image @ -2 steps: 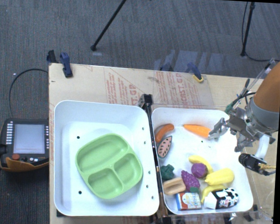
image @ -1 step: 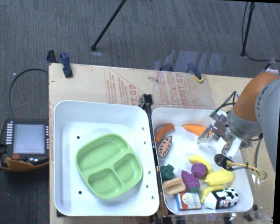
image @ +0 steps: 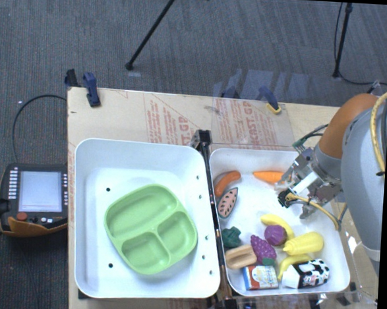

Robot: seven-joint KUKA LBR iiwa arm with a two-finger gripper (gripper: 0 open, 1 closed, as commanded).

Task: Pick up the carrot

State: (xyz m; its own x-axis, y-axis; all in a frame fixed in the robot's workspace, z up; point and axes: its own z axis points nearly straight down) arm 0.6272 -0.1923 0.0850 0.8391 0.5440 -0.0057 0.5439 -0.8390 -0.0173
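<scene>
The carrot [image: 268,177] is a small orange cone lying flat near the far edge of the right bin [image: 342,261], with its tip pointing left. My gripper [image: 298,183] hangs over that bin just to the right of the carrot's thick end, close to it. Whether it touches the carrot is unclear. Nothing is seen held in it.
The right bin also holds a sausage [image: 226,180], a watermelon slice [image: 228,201], broccoli [image: 231,236], a bun [image: 240,256], grapes [image: 263,246], a banana [image: 275,221], a yellow squash [image: 303,245], a small box [image: 261,276] and a milk carton [image: 307,274]. A green divided plate [image: 150,228] lies in the left bin [image: 93,170].
</scene>
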